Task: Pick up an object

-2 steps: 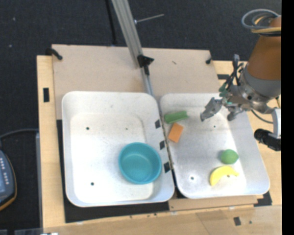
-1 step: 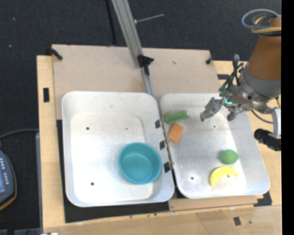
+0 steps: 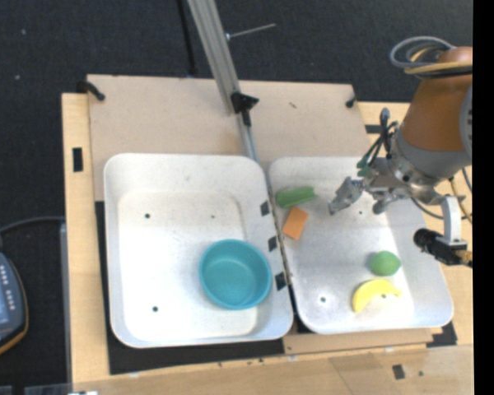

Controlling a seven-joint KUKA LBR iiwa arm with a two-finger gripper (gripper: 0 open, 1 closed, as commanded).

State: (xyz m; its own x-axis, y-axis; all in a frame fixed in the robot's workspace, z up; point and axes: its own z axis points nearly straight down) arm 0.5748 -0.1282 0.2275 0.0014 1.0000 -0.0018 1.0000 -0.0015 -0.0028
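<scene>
My gripper [image 3: 361, 200] hangs over the right bin [image 3: 337, 303], its two grey fingers spread apart with nothing between them. To its left in that bin lie a green oblong piece [image 3: 295, 195] and an orange block [image 3: 295, 223] near the bin's left wall. Nearer the front right sit a green ball [image 3: 385, 262] and a yellow banana-shaped piece [image 3: 374, 294]. A teal bowl [image 3: 235, 273] rests in the left bin [image 3: 148, 188], toward its front right corner.
A slanted metal rail [image 3: 218, 56] runs from the top of the view down to the gap between the bins. The arm's orange band [image 3: 435, 122] and cables stand above the right bin's far right side. A handheld device [image 3: 0, 299] lies off the bench at left.
</scene>
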